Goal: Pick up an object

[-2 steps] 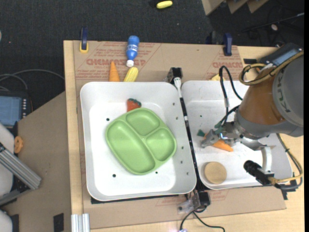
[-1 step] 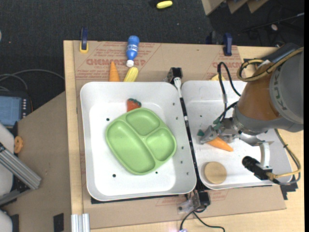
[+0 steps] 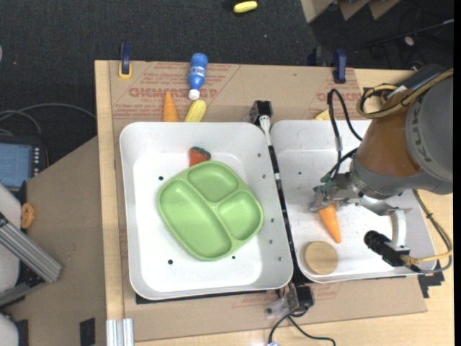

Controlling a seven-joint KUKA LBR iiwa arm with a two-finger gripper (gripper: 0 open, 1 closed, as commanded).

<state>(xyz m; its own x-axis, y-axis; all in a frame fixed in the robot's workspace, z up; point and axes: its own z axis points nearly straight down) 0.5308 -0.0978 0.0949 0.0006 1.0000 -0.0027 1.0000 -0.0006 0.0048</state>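
Observation:
An orange carrot (image 3: 330, 223) lies in the right bin (image 3: 302, 150), pointing toward the bin's front. My gripper (image 3: 324, 200) hangs right over the carrot's upper end, at or just above it. Just in front of the carrot sits a tan round disc (image 3: 320, 257). In the left bin (image 3: 144, 265) a green divided plate (image 3: 209, 209) lies in the middle, with a small red and green toy (image 3: 199, 155) behind it.
On the cardboard behind the bins lie a blue and white bottle (image 3: 197, 74), an orange cone-shaped toy (image 3: 169, 107) and a yellow piece (image 3: 195, 110). A yellow object (image 3: 245, 7) rests on the dark floor beyond.

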